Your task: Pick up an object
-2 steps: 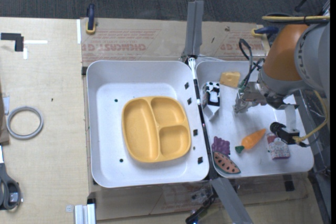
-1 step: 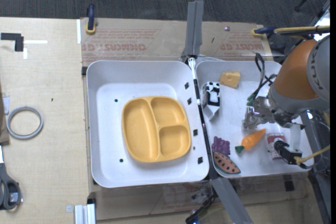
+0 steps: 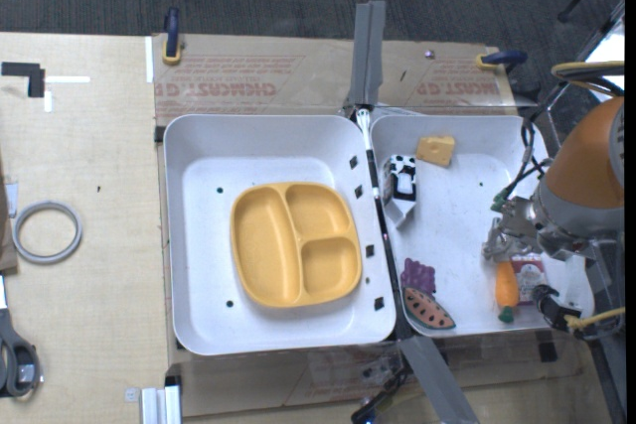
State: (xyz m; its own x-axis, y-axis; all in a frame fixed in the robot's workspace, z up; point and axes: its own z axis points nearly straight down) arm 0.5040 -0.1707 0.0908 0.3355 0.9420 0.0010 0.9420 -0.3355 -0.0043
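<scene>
Carrot [image 3: 507, 285] lies in the right bin [image 3: 457, 129], just below our claw [image 3: 509, 235]; we cannot tell its state. We judge the approach under way; next, descend squarely onto it.

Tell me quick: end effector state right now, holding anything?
End effector: cannot be told whether open or closed; it sits low in the right bin, just above the carrot, with nothing visibly held.
</scene>
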